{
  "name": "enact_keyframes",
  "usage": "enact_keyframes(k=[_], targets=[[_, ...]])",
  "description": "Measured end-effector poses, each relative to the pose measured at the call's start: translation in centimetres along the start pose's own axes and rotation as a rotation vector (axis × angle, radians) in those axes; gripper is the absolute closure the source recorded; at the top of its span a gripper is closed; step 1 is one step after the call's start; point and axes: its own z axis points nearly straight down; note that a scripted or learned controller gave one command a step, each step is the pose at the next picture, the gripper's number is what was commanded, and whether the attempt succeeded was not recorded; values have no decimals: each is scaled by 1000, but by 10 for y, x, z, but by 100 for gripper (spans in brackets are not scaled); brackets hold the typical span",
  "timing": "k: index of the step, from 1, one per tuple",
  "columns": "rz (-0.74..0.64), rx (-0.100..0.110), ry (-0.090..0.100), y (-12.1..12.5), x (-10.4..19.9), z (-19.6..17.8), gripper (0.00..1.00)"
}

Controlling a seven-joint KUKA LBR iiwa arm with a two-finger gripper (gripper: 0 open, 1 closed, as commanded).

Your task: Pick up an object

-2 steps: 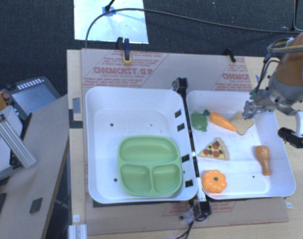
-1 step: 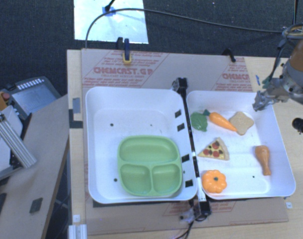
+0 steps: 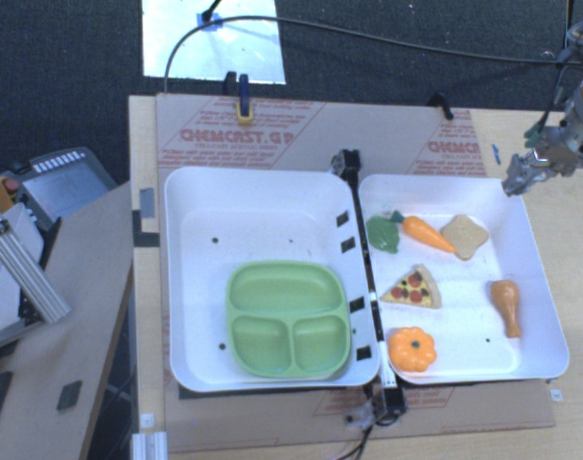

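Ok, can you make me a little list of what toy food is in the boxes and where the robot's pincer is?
left bin: green divided plate
right bin: carrot, bread slice, pizza slice, drumstick, pumpkin, green leafy piece
pincer: over the right bin's far right corner, holding nothing that can be seen
nearest food to pincer: bread slice
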Motion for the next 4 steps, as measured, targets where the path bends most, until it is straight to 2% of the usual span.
enact_keyframes(k=[2, 4], targets=[[-3, 8, 3, -21, 115, 19, 100], [-5, 9, 5, -55, 215, 42, 100]])
